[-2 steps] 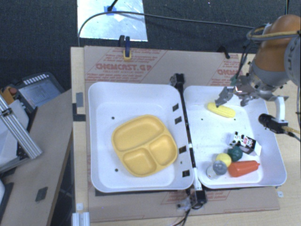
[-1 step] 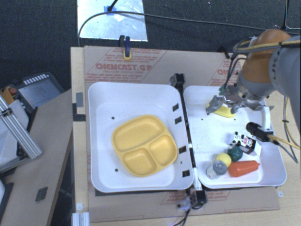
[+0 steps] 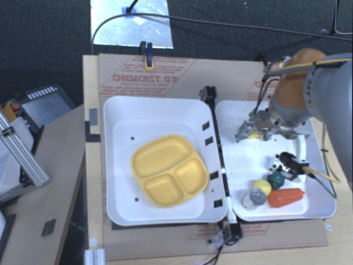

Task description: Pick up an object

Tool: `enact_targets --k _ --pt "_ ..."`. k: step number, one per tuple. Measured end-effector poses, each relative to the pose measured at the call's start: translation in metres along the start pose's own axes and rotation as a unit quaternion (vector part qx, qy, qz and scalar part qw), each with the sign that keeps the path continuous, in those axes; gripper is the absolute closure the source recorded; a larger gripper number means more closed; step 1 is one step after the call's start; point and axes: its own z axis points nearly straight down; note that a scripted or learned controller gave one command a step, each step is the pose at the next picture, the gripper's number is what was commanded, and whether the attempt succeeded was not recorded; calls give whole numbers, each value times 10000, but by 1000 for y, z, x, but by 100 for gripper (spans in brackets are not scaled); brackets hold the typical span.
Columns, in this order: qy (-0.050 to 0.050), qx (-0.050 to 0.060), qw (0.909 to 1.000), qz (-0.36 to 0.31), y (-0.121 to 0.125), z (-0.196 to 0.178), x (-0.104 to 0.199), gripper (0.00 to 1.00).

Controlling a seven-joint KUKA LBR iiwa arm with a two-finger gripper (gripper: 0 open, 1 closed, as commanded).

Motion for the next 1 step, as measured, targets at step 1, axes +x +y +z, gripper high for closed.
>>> enact_targets --k 1 --pt "-3 -14 10000 1 1 -13 0 100"
